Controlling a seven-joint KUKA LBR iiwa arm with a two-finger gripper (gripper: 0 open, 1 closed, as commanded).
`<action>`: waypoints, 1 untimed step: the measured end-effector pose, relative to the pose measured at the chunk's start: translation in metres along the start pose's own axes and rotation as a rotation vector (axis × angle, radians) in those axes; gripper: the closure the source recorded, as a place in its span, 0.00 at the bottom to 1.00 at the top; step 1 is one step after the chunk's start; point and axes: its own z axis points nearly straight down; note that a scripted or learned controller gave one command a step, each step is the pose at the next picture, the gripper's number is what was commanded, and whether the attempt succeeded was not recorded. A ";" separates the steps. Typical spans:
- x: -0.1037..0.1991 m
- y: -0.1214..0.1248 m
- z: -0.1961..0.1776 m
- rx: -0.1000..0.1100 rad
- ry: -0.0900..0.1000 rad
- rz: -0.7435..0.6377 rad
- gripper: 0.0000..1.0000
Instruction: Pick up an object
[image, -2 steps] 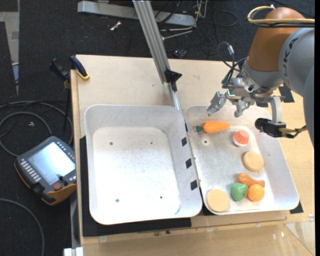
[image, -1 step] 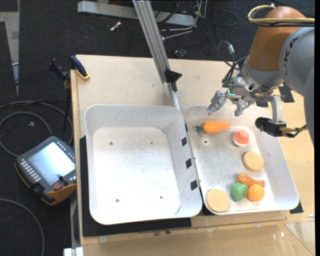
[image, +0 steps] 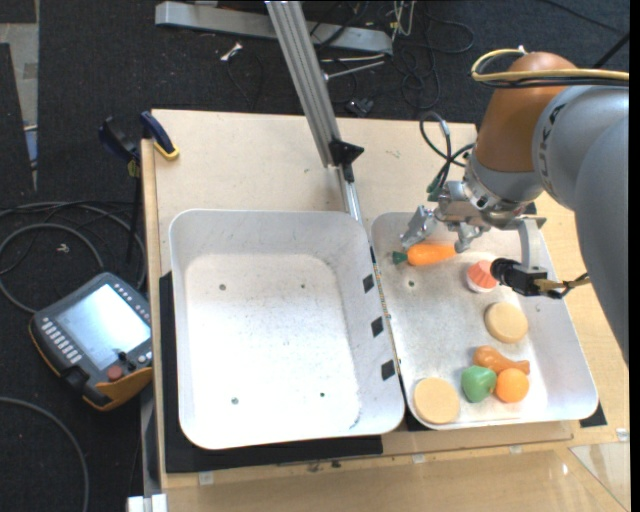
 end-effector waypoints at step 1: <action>-0.001 -0.002 0.043 -0.001 0.000 0.000 0.00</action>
